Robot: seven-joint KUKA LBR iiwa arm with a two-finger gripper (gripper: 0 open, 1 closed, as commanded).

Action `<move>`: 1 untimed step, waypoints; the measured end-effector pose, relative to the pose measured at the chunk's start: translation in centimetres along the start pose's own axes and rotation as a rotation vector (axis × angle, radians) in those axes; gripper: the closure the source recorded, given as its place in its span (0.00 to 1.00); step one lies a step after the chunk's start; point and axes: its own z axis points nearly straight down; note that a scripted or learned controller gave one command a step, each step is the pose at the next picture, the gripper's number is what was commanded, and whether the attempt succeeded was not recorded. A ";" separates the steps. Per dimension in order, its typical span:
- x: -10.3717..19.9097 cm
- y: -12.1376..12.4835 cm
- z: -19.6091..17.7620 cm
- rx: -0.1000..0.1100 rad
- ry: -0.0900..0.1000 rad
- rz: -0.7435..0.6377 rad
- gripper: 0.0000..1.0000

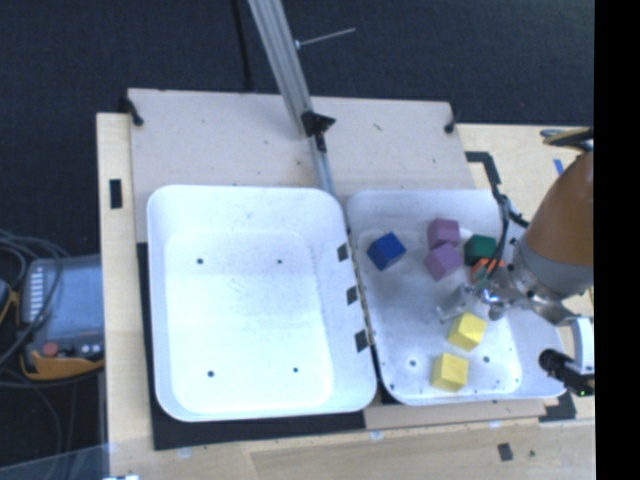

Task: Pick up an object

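The right bin (400, 368) holds several cubes. A blue cube (386, 250) lies near its left wall. Two purple cubes (443, 233) (443, 261) sit close together at the back, with a green cube (481, 247) to their right, partly under the wrist. Two yellow cubes (466, 330) (450, 371) lie toward the front. My gripper (472, 301) hangs low just above and behind the nearer-to-centre yellow cube, in front of the green cube. Nothing shows as held by it.
The left bin (250, 298) stands beside the right one, the two meeting at a shared wall (355, 293). A slanted metal pole (290, 68) rises behind the bins. The arm's body (560, 238) covers the right bin's right edge.
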 end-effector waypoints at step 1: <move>-0.2 0.1 3.9 -0.007 -0.002 0.001 0.00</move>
